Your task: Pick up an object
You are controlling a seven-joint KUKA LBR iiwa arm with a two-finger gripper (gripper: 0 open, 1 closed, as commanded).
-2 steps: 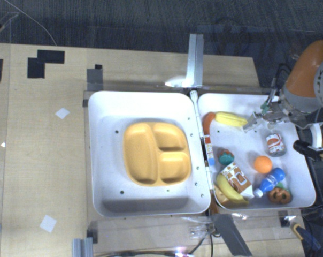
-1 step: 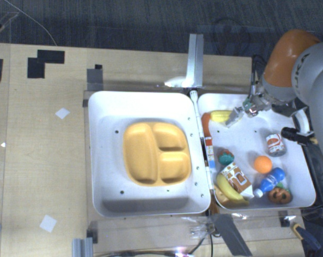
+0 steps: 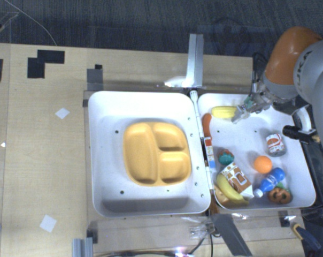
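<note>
The right bin [image 3: 247,135] holds several small objects. A yellow lemon-shaped piece [image 3: 223,112] lies at its far left corner, with a red sausage [image 3: 206,124] just beside it along the left wall. My gripper [image 3: 243,111] hangs low over the far part of this bin, its tip right next to the yellow piece's right end. I see nothing held in it. Further forward lie a small red-and-white can [image 3: 275,143], an orange ball [image 3: 263,164], a blue bottle [image 3: 271,180], a banana [image 3: 228,189] and a brown-and-white carton [image 3: 236,176].
The left bin [image 3: 105,116] holds a yellow divided tray [image 3: 156,153]. A teal toy [image 3: 225,157] and a dark brown item [image 3: 279,195] also sit in the right bin. A metal post [image 3: 195,60] stands behind the divider between the bins. The arm's orange band [image 3: 290,55] rises at the far right.
</note>
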